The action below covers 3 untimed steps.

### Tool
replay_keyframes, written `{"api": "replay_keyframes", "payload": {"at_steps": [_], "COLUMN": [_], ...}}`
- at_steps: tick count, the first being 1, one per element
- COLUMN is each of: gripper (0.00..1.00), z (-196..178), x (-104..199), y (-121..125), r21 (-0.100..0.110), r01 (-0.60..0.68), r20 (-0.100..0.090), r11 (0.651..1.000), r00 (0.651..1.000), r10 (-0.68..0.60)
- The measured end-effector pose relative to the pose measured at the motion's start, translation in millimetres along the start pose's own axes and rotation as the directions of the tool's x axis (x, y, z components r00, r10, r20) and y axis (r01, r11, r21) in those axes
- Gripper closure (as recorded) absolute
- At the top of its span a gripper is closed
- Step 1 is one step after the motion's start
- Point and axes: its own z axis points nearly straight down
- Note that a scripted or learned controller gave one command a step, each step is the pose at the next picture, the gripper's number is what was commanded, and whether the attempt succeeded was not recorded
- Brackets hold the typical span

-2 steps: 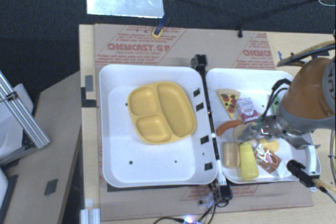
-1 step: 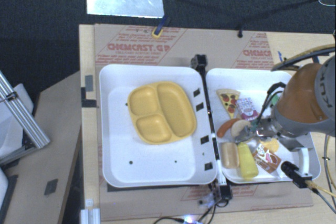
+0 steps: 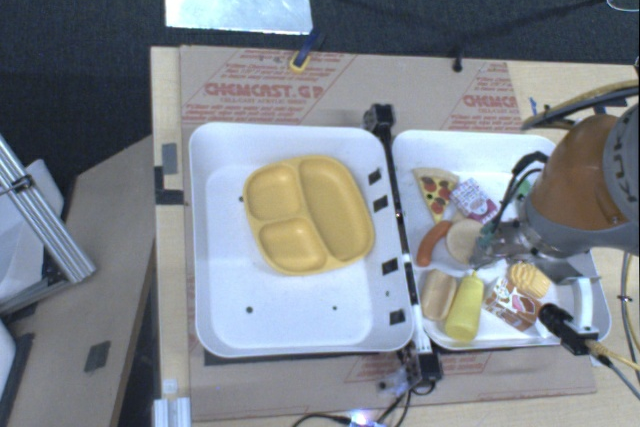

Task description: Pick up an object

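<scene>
The right bin (image 3: 470, 137) holds several toy foods. A pizza slice (image 3: 435, 190) and a pink-and-white packet (image 3: 473, 200) lie at its back. Below them are a red sausage (image 3: 434, 243) and a round tan bun (image 3: 460, 240). Near the front lie a bread piece (image 3: 437, 294), a yellow mustard bottle (image 3: 464, 307), a waffle-like biscuit (image 3: 528, 279) and a printed snack packet (image 3: 510, 305). My gripper (image 3: 490, 248) is low in this bin, just right of the bun and above the bottle. The wrist hides its tip.
The left bin (image 3: 290, 320) holds a yellow divided plate (image 3: 305, 213). A ridge with black clips (image 3: 392, 225) separates the two bins. The arm with its orange band (image 3: 590, 180) covers the right bin's right side.
</scene>
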Motion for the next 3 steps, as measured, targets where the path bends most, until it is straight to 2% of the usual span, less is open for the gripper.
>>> {"api": "replay_keyframes", "payload": {"at_steps": [1,2,3], "gripper": [1.0,1.0,1.0], "z": [-48.8,-111.1,-124.4], "x": [-8.9,-16.0,-16.3], "y": [-2.7,2.3,3.8], "r21": [0.014,0.01,0.014], "r01": [-0.001,0.002,0.003], "r20": [-0.003,-0.001,-0.003], "r11": [1.0,1.0,1.0], "r00": [1.0,1.0,1.0], "r10": [0.001,-0.002,-0.003]}}
